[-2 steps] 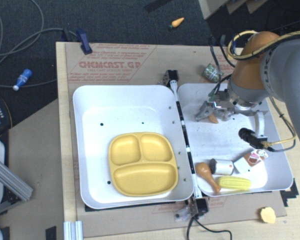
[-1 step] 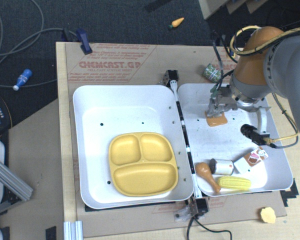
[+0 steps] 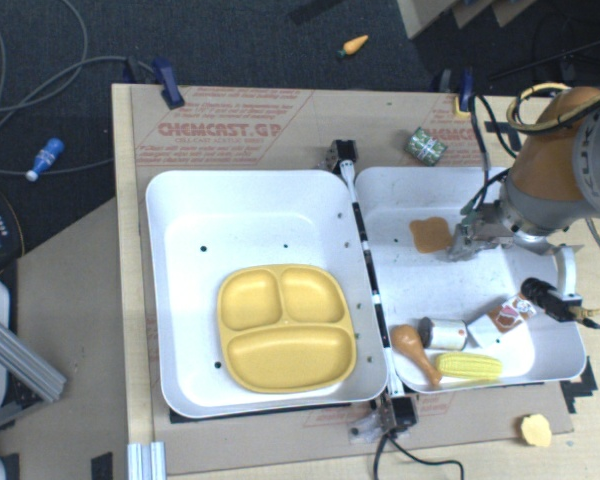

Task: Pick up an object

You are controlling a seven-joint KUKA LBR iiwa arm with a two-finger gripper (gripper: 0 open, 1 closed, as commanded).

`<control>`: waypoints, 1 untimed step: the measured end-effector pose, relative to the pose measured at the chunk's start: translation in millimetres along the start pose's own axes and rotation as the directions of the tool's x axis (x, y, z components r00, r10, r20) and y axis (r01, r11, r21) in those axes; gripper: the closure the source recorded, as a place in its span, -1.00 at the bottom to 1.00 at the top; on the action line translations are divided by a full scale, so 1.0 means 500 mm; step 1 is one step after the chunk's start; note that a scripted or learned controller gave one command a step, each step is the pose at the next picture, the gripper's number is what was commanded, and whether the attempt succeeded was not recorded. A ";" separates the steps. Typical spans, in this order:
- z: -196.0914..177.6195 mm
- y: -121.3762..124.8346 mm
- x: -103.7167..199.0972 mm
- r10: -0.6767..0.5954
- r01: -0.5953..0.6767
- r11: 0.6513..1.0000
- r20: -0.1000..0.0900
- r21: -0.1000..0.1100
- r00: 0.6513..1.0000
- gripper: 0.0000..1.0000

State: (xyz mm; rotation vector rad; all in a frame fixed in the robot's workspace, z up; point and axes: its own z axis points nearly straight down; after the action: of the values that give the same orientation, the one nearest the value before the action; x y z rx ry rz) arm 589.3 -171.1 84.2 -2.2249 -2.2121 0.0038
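Note:
My gripper [image 3: 466, 240] is down in the right bin [image 3: 450, 293], near its back, just right of a flat brown piece [image 3: 431, 233]. The grey arm with its orange band [image 3: 552, 163] comes in from the right above it. Along the bin's front lie an ear of yellow corn [image 3: 468, 367], a brown drumstick-shaped toy [image 3: 413, 346] and a silver cylinder [image 3: 445, 334]. A small red and white item [image 3: 507, 316] sits to their right. Whether the gripper touches the brown piece is hidden by its own body.
The left bin [image 3: 190, 228] holds a yellow divided plate [image 3: 283, 326]. On the bench outside the bins are a green can [image 3: 426, 146] at the back and a yellow lump [image 3: 535, 429] at the front right. A blue bottle [image 3: 47, 156] and an orange item [image 3: 354, 44] lie on the floor.

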 end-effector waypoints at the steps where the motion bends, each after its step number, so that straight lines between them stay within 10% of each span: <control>1: -0.165 -0.019 0.125 -0.011 0.011 1.000 0.001 -0.014 1.000 1.00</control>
State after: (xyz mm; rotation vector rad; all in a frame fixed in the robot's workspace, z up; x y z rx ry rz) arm 580.6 -108.7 166.7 -2.2193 -2.2319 -0.0107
